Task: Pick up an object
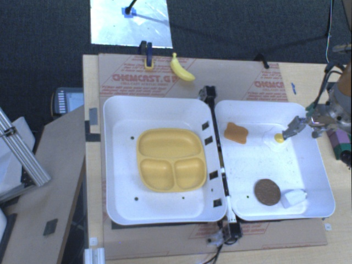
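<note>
Tool (287,132) sits over the right bin (308,169), just beside a small yellow piece (279,138); I cannot tell how it stands. Orange block (236,132) lies nearby.

Gripper (290,130) beside small yellow object (279,138)

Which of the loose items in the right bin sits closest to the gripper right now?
The small yellow piece, right at the gripper tips. The orange block, the brown disc and the white item all lie farther off.
</note>
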`<state>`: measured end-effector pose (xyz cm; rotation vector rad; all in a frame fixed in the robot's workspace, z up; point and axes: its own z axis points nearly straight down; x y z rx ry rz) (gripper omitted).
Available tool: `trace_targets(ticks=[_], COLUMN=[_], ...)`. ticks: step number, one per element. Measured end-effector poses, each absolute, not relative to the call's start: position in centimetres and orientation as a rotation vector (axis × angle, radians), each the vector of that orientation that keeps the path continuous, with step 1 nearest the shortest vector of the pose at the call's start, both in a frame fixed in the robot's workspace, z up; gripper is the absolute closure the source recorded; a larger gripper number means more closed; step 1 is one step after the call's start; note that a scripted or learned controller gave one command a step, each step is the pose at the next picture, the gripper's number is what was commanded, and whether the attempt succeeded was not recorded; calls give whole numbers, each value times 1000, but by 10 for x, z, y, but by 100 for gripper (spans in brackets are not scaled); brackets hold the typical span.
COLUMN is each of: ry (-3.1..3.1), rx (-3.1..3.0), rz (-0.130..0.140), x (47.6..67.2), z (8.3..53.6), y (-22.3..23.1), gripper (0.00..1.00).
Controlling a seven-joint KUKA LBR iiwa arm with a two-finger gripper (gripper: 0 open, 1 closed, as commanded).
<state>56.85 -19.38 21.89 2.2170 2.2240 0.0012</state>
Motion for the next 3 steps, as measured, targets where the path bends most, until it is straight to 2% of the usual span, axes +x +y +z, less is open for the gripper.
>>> trace_targets(ticks=[2, 3], ry=[2224, 2223], rx=[2222, 2220], rz=[-3, 0], x=[563, 563], z=[99, 84], y=[-203, -203], gripper=[0, 0])
